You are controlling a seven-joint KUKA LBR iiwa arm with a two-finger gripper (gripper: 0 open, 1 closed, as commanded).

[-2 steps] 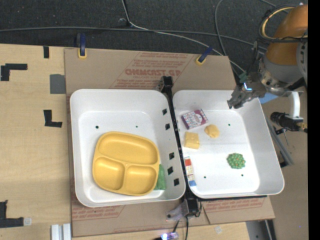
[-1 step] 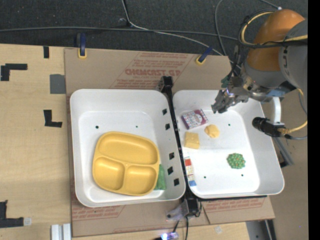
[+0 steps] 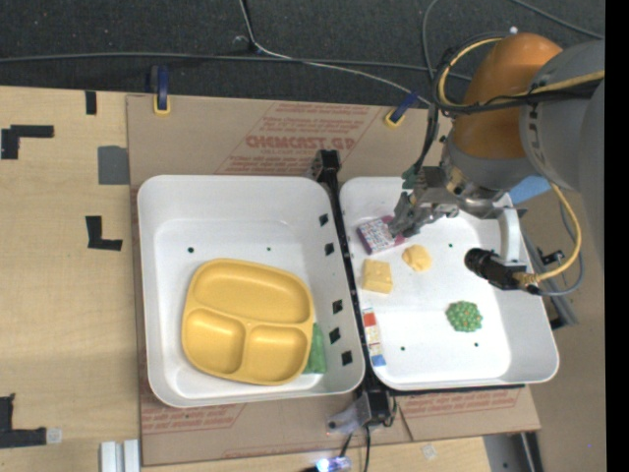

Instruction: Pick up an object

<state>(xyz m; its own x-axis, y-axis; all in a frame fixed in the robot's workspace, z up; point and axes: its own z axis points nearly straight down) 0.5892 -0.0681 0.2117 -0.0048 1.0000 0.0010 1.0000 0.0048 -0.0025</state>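
Grey metal and an orange band make up the arm point(image 3: 511, 96), which reaches down into the right-hand white bin point(image 3: 531, 347), a shallow smooth plastic tray. The jaws point(image 3: 405, 222) hang at its upper left part; whether they are spread or pressed together cannot be told from this slant. Just beside them, on their left and slightly below, lies a small flat purple-and-white packet point(image 3: 374, 234), touching or nearly touching the tips. Below the jaws sits a pale yellow wedge like cheese point(image 3: 377, 276), and just below and right of them a rounded yellow lump point(image 3: 418, 258). Farther down and right rests a bumpy green ball point(image 3: 464, 315). Well to the left of the jaws, the second white bin point(image 3: 157, 205) carries a glossy yellow divided plate point(image 3: 249, 321) with three compartments. Both bins rest on a brown cardboard surface point(image 3: 246, 136).
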